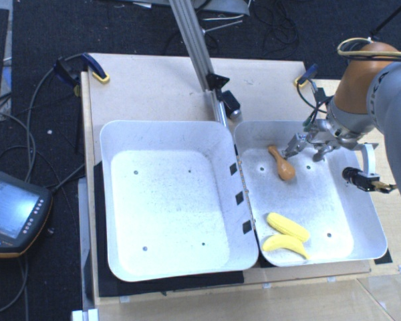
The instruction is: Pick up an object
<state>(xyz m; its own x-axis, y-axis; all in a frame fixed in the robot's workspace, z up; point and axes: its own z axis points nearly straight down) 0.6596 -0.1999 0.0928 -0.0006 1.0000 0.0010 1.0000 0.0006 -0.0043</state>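
Small brown wooden spoon (281, 164): rounded bowl end toward bin centre, thin handle angled up-left, lying in right white bin (361, 209) near back wall. Two yellow plastic bananas (287, 235) side by side at same bin's front left. Left white bin (117, 146) adjacent. Two-finger gripper (309, 147) just right of spoon, fingers spread, gripping nothing.

The arm (377, 92) is smooth grey, with a rounded orange band (361, 79) above the wrist. Thin yellow and dark cables loop around that band. The gripper (309, 147) is pale metallic grey, with slim fingers.
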